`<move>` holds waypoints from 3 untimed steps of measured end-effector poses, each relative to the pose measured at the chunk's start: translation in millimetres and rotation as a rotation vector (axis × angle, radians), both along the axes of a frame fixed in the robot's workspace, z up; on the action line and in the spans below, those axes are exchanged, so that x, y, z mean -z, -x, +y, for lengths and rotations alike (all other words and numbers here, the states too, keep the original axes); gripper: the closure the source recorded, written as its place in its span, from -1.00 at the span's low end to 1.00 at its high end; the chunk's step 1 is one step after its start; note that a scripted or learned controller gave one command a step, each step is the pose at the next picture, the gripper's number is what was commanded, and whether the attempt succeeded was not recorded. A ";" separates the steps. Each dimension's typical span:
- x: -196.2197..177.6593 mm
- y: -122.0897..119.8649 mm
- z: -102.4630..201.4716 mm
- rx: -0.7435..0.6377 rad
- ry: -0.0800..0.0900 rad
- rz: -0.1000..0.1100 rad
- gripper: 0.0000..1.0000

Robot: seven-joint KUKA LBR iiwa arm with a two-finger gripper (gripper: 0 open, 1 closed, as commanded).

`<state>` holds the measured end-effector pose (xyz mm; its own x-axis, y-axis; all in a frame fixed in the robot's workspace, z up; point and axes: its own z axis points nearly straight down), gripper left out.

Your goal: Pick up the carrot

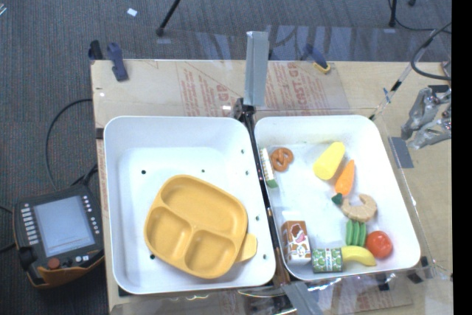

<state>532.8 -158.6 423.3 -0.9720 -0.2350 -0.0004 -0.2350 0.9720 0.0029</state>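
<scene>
The carrot [345, 178] lies in the right bin [391, 158], arm [428, 114] outside it.

Left bin [125, 158] has a yellow divided tray [196, 226]. Right bin [383, 151] has a pretzel [281, 156], tomato [379, 243], banana [357, 255] and small carton [296, 240]. Control tablet [59, 232] sits on the floor far left.

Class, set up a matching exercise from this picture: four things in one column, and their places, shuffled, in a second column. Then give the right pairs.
Things:
1. carrot
2. yellow tray
3. tomato
4. pretzel

Places:
A. near corner of the right bin, beside the banana
B. left bin
C. right bin, just right of the divider, towards the far end
D. middle of the right bin, between the lemon-yellow piece and the round bread slice

Pairs: 1-D, 2-B, 3-A, 4-C
</scene>
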 end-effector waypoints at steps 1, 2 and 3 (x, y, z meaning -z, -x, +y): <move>9.2 25.9 -33.6 -0.265 -0.002 0.002 1.00; 2.1 37.8 -53.1 -0.434 -0.002 -0.001 1.00; -11.2 -21.7 -55.2 -0.756 -0.005 -0.001 1.00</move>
<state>554.5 -213.8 434.6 -0.5464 -0.8375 -0.0043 -0.8375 0.5464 0.0062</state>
